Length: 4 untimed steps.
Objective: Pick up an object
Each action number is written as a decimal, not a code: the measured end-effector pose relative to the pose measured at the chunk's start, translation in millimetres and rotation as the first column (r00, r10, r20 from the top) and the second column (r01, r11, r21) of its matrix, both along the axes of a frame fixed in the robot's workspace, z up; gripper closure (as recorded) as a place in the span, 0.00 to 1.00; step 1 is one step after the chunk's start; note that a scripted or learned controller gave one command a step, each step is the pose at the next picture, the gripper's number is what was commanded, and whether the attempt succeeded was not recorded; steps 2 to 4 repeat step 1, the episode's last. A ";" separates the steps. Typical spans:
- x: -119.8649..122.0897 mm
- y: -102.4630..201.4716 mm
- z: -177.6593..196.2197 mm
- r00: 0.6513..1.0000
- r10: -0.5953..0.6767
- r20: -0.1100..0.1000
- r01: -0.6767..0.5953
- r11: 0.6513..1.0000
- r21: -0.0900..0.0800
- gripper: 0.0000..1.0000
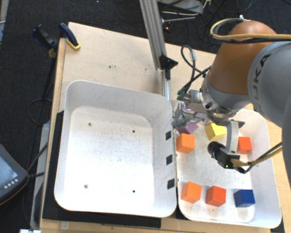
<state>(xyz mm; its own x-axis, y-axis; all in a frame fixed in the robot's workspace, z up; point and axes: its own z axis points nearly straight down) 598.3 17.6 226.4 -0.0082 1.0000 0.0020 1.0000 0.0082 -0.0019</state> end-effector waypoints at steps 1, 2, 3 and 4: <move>0.9 56.4 10.9 1.000 0.000 0.003 0.000 1.000 0.000 1.00; 0.9 56.4 10.9 1.000 0.000 0.003 0.000 1.000 0.000 1.00; 0.9 56.4 10.9 1.000 0.000 0.003 0.000 1.000 0.000 1.00; 0.9 56.4 10.9 1.000 0.000 0.003 0.000 1.000 0.000 1.00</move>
